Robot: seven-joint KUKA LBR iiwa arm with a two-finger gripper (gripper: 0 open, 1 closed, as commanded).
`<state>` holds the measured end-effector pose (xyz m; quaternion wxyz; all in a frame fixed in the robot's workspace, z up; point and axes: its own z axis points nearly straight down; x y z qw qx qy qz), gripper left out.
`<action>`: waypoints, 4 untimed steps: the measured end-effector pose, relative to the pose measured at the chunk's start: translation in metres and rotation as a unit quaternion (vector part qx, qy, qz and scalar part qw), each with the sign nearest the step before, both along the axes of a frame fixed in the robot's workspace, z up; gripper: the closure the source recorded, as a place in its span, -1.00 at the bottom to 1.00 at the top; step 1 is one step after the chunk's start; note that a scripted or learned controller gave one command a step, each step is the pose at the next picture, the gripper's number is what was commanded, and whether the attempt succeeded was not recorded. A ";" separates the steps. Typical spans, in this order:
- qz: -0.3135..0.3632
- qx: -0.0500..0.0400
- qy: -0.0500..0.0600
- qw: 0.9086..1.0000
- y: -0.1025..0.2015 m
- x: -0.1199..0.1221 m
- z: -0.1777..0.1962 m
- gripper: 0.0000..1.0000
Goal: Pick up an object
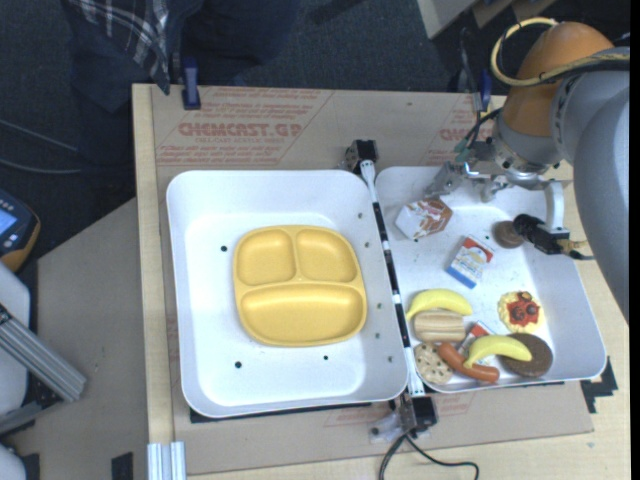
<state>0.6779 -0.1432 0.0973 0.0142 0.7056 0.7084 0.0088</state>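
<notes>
My gripper (462, 185) hangs over the far end of the right bin (578, 298), under the orange-banded wrist. Its fingers (441, 181) look spread, with nothing between them. Just in front of and left of the fingertips lies a crumpled snack packet (423, 218). A small blue, white and red carton (468, 261) sits nearer the bin's middle. A brown cookie (508, 233) lies to the right of the gripper. At the near end are two bananas (440, 301), a bun (440, 325), a sausage (470, 365), a chocolate donut (530, 356) and a small pizza (520, 310).
The left bin (200, 268) holds a yellow three-compartment plate (298, 285). A ridge with a black clip (362, 154) separates the two bins. The grey arm (600, 148) covers the right bin's far right corner.
</notes>
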 end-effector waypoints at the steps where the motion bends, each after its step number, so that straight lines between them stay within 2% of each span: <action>1: -0.003 0.004 0.019 1.000 0.005 -0.066 -0.013 -1.00; 2: -0.005 0.004 0.019 1.000 -0.027 -0.152 -0.013 -1.00; 3: -0.002 0.004 0.016 1.000 -0.071 -0.108 -0.012 -1.00; 4: 0.000 0.002 0.013 1.000 -0.066 -0.047 -0.012 -1.00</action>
